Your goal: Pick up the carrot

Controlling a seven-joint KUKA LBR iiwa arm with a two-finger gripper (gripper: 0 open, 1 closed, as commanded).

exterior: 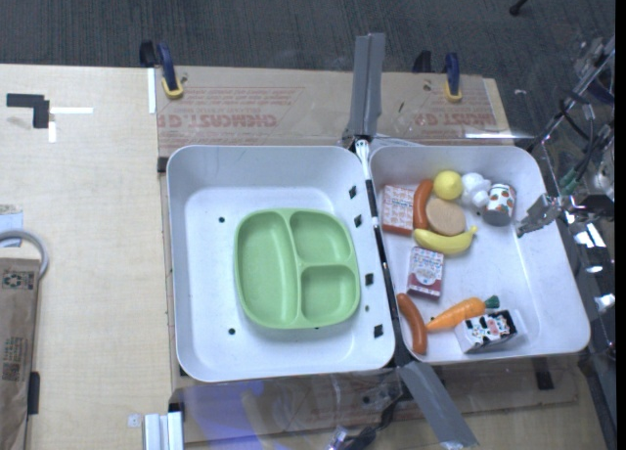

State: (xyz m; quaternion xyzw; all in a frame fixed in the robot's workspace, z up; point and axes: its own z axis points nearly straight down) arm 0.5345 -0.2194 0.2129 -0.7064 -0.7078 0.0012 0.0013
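Carrot (456, 314) lies flat in right bin (548, 292), near front edge, green top pointing right. Sausage (413, 324) just left of its tip; milk carton (486, 331) just beside, toward front right. Small red box (425, 273) behind it. Banana (443, 239), lemon (447, 185) further back. Left bin (196, 243) holds green tray (295, 268). Gripper (540, 214) at right bin's right rim, well apart from carrot; finger state: cannot tell.

Divided plate (295, 268) in left bin (196, 243), carrot (456, 314) in right bin (548, 282), near front wall
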